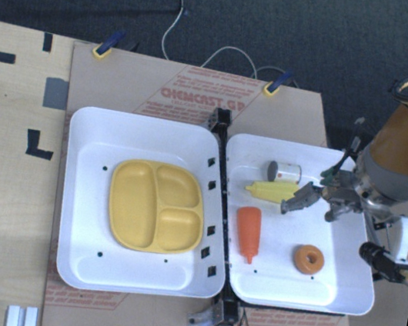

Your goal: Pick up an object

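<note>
Two white bins sit side by side; the left bin (76, 198) holds a yellow divided plate (156, 206). The right bin (348, 297) holds a yellow corn cob (271, 190), a small can (284, 171), an orange bottle (248, 232) and a doughnut (309, 259). The gripper (321, 201) hangs above this bin, fingers spread, pinching nothing; no pick seems made yet. The corn lies just left of it; the doughnut has open floor around it, with the bin's right wall close by.

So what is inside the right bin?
The right bin holds a red bottle, a donut, a yellow corn and a small can. The gripper covers some floor there.
</note>
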Motion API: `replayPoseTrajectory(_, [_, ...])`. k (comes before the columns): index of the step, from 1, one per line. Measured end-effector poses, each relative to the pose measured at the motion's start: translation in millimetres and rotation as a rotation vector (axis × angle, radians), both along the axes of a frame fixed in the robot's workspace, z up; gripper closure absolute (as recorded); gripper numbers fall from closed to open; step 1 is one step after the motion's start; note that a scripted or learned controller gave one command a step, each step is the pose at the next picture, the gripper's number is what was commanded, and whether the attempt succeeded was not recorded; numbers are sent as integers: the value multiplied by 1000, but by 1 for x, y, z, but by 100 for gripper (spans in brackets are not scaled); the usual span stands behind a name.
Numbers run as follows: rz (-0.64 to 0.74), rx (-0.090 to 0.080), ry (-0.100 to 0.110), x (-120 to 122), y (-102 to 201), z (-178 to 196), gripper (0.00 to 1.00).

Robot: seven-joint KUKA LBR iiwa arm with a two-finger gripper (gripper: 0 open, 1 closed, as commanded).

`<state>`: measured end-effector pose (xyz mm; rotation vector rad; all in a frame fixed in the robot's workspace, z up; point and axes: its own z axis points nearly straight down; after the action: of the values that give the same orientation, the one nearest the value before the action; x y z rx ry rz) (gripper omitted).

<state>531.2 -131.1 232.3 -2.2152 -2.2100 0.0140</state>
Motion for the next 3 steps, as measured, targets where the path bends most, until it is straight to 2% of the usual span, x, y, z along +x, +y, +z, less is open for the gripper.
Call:
replayPoseTrajectory(1, [4, -2, -13, 3, 0, 7, 0])
replayPoseTrajectory(2, [3, -3, -11, 5, -3, -37, 0])
replayPoseTrajectory(3, [3, -2, -10, 5, 1, -100, 0])
